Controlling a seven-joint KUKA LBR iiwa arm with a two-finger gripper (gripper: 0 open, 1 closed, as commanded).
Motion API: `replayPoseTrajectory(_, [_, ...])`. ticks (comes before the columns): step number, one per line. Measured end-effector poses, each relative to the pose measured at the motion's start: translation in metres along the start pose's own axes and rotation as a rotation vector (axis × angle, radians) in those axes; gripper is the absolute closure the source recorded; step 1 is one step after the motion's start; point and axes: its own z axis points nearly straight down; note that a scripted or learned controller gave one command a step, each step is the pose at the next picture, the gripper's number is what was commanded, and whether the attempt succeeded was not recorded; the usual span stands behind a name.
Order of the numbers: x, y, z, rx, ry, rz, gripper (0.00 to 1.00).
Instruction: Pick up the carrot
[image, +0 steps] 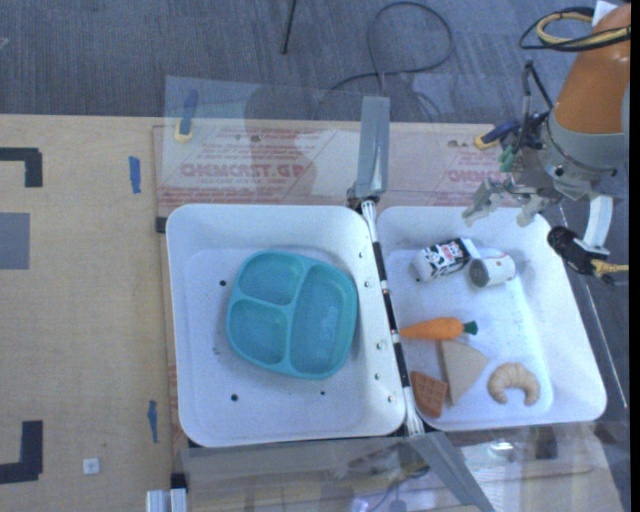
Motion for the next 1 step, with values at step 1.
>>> replayPoseTrajectory(1, [0.0079, -0.0462, 0.0933, 0.000, 0.000, -0.085, 0.00])
